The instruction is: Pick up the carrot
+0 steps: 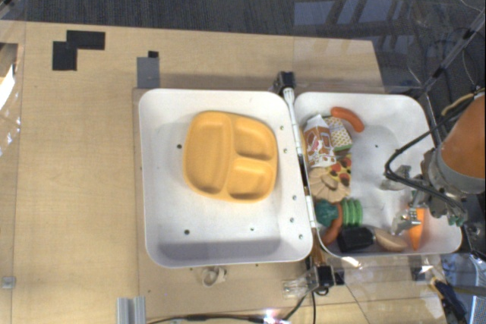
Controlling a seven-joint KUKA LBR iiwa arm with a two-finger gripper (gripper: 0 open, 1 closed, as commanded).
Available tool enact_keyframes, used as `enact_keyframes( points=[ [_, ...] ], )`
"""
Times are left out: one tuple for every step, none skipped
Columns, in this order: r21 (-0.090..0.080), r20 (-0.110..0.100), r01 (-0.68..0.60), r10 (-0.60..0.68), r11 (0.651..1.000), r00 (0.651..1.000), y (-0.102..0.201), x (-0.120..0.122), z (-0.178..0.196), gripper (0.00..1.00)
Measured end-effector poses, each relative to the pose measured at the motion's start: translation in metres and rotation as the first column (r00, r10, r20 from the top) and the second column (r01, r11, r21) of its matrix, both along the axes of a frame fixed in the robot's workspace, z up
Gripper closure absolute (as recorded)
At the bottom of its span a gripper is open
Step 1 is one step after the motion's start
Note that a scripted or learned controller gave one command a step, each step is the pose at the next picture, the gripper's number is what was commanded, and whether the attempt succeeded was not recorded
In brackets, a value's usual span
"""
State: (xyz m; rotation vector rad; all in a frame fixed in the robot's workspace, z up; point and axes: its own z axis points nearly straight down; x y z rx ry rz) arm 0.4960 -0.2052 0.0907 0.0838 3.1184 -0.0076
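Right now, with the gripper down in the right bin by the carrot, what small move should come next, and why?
Probably a short, slow lift straight up, then a check. The gripper sits low in the near right corner of the right bin, right at the carrot, whose orange body pokes out just below it. I can't tell if the carrot is actually gripped, and a tan piece lies close beside it.

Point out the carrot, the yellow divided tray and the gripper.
carrot [415, 233], camera view, middle of its orange body.
yellow divided tray [199, 172], camera view, its left rim.
gripper [406, 221], camera view, between its fingertips.
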Motion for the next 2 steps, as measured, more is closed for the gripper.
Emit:
enact_keyframes(
  points=[
    [0.0, 0.0, 0.0, 0.0, 1.0, 1.0, 0.0, 0.0, 0.0, 0.0],
    [0.0, 0.0, 0.0, 0.0, 1.0, 1.0, 0.0, 0.0, 0.0, 0.0]
  ],
)
